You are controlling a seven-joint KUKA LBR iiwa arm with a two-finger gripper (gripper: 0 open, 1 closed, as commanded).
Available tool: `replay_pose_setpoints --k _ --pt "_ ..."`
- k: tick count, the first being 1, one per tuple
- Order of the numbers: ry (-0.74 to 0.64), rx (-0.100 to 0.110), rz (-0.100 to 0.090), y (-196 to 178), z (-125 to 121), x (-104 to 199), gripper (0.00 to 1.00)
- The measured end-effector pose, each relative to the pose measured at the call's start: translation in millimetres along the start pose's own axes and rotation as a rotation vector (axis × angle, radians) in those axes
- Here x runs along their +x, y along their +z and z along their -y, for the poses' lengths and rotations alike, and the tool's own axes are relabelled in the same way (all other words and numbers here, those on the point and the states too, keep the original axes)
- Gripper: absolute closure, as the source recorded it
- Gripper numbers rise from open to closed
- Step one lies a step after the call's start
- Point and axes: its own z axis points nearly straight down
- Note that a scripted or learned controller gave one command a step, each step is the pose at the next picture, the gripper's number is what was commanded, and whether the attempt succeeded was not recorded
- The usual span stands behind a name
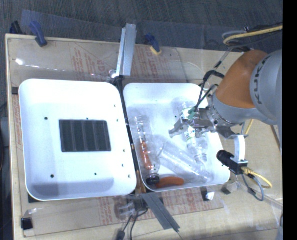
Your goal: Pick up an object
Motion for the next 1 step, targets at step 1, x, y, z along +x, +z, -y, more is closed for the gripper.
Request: replay_pose_setpoints --k 1 --pt "-0.040 0.000 0.000 1.5 -50.2 -4.1 0.00"
